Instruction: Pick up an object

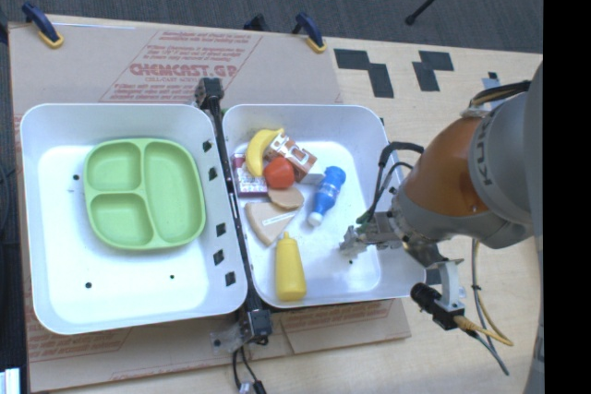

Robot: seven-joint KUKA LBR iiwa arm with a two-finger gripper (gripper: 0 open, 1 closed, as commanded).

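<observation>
Bench: dark carpet behind, a cardboard sheet with red print clamped under two white bins set side by side.

Camera view, item by item, as I log it from my station:

- Left bin: one green divided plate, three compartments, nothing on it.
- Right bin: the pickable stock, clustered toward its left wall. Yellow banana at the top; red tomato just below, touching it; a printed snack packet beside both; a tan bread slice under the tomato; a pale wedge below that; yellow mustard bottle lying lengthwise near the bin's front; blue bottle with white cap, tilted, standing apart from the pile.
- Gripper: low over bare bin floor at the right side, well apart from every item, nearest the blue bottle. Nothing lies between its fingers; whether they are spread or closed I cannot tell at this size.
- Arm: grey with orange band, reaching in from the right.

My judgement: the pick is not yet made. To do it well I would choose an isolated item, the blue bottle or the mustard bottle, centre over its middle, turn the jaws across its narrow width, and descend fully before closing
</observation>
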